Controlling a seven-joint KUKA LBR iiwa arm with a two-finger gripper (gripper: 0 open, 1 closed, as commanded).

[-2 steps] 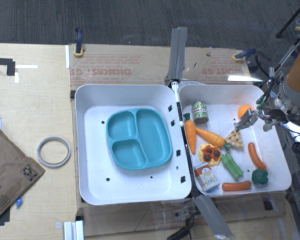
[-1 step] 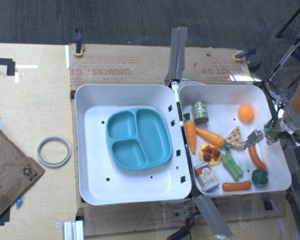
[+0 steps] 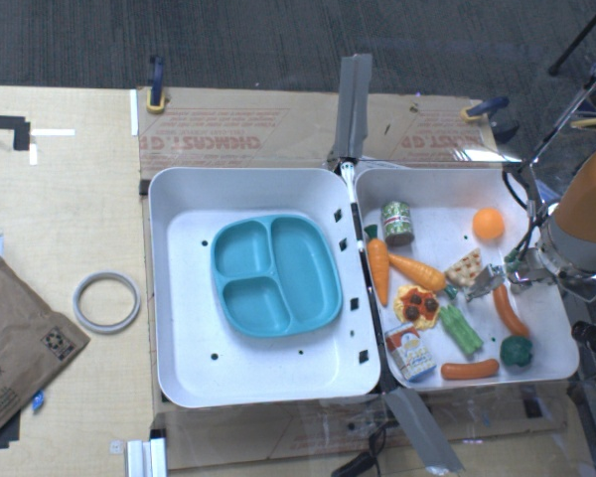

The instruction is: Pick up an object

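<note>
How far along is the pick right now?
Done: the gripper is down in the right white bin, among the toy food. In hand: nothing visibly held; its tip sits beside the tan cracker and red sausage. Left: grasping and lifting any item.

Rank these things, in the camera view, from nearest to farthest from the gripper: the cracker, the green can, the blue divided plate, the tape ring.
1. The cracker, just left of the gripper, in the right bin.
2. The green can, at the far left part of that bin.
3. The blue divided plate, in the left bin.
4. The tape ring, on the bench left of both bins.
</note>
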